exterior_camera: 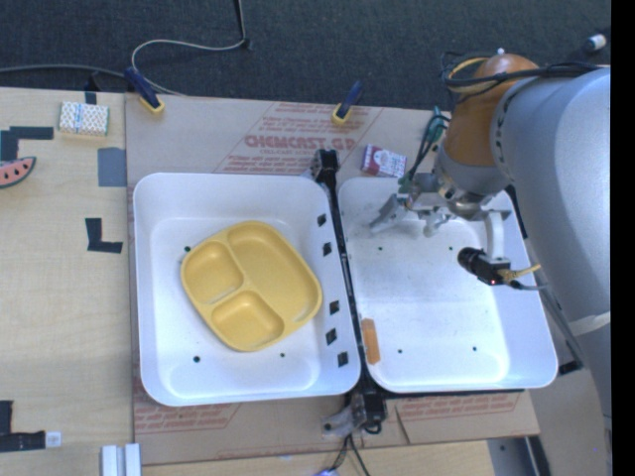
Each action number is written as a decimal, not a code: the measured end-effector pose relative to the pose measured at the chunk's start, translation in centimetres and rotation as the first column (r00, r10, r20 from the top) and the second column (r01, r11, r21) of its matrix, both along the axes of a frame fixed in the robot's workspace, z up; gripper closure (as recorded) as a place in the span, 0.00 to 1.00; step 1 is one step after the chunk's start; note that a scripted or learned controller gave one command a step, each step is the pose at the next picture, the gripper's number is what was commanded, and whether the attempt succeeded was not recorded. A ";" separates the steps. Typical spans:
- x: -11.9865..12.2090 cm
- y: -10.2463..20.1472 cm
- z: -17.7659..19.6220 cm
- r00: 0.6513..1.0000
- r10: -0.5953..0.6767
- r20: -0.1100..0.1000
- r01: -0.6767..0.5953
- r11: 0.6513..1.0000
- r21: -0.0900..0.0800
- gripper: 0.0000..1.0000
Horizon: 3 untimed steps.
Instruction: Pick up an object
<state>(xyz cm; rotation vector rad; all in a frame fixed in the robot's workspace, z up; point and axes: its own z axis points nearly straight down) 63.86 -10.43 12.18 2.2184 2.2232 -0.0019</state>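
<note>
gripper: two-finger gripper (415,212) above right white bin (516,360), fingers spread, nothing between
left bin: yellow three-compartment plastic tray (250,284)

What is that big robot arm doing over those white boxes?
The grey robot arm with the orange band reaches over the right white bin, its gripper near the bin's far edge. It is supposed to pick something up, but nothing shows between its fingers. A yellow plastic plate with three compartments lies in the left white bin, away from the gripper. A small orange object lies at the right bin's near-left edge.
</note>
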 end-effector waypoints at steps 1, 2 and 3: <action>0.7 1.0 -3.7 1.000 -0.001 0.000 0.001 1.000 -0.001 0.00; 0.7 1.0 -2.6 1.000 0.000 0.002 0.000 1.000 -0.004 1.00; 0.7 1.0 -2.7 1.000 0.000 0.001 0.000 1.000 -0.004 0.00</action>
